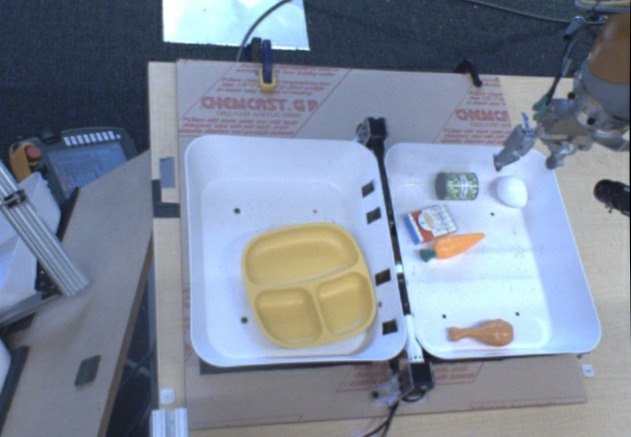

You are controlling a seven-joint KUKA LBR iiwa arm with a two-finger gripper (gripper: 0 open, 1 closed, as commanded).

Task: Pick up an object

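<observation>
Dark carpet surrounds my bench, where two shallow white bins sit side by side. The left bin (pixel 212 179) holds a yellow sectioned plastic tray (pixel 308 282). In the right bin (pixel 567 277) lie a small green can (pixel 457 186), a white egg (pixel 511 191), an orange toy carrot (pixel 454 247) and a tan drumstick (pixel 481 332), with bare floor along the right wall. My gripper (pixel 537 147) hangs above that bin's far right rim, fingers spread, gripping nothing.

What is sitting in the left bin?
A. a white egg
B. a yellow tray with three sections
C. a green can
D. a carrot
B: the yellow tray lies in the left bin, while the carrot, can and egg are in the right bin.
</observation>
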